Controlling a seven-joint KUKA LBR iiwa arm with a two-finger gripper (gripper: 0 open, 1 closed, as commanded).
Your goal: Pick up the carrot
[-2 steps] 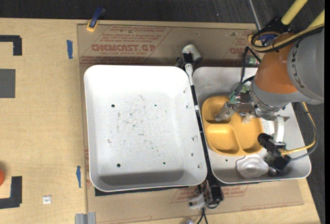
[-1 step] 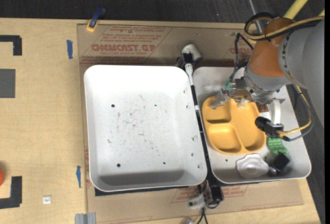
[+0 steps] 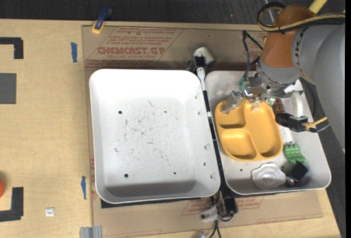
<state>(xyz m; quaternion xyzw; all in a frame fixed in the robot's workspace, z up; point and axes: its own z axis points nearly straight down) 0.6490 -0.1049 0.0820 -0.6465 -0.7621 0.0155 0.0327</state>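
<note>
End effector (image 3: 253,92) of the grey arm, low over the far rim of the yellow two-compartment plastic tray (image 3: 258,132) in the right-hand shallow white bin (image 3: 321,174); from where one stands, whether it is apart or together cannot be told. A small reddish-brown sliver (image 3: 277,104) just right of it, beside the tray, may be the carrot, though too little shows to be sure. The low, close pose suggests a grasp attempt at that spot. Small green studded block (image 3: 293,152) lies near the tray's right side, apart from the reach
</note>
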